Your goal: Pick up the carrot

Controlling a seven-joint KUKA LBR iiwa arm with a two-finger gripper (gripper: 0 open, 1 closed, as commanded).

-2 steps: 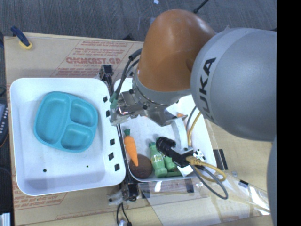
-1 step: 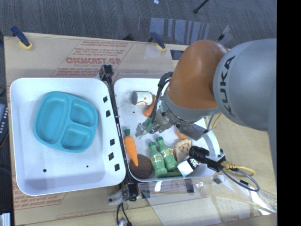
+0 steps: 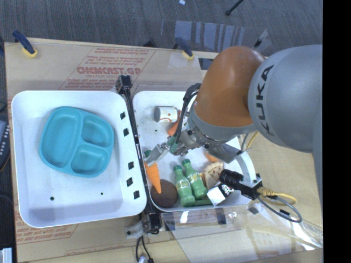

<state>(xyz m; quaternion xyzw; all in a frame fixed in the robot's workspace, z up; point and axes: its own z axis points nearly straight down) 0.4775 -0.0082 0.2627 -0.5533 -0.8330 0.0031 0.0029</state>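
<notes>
Below the jaws [image 3: 164, 149], apart: carrot [image 3: 154, 177].

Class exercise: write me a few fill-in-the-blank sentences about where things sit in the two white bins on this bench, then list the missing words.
1. The blue divided plate lies in the ____ bin as the camera sees it.
2. The carrot lies in the right bin, close to its ____ wall.
3. Two ____ bottles lie side by side, right of the carrot.
4. The brown round object sits just ____ the carrot in the picture.

Missing words: left; left; green; below
</notes>
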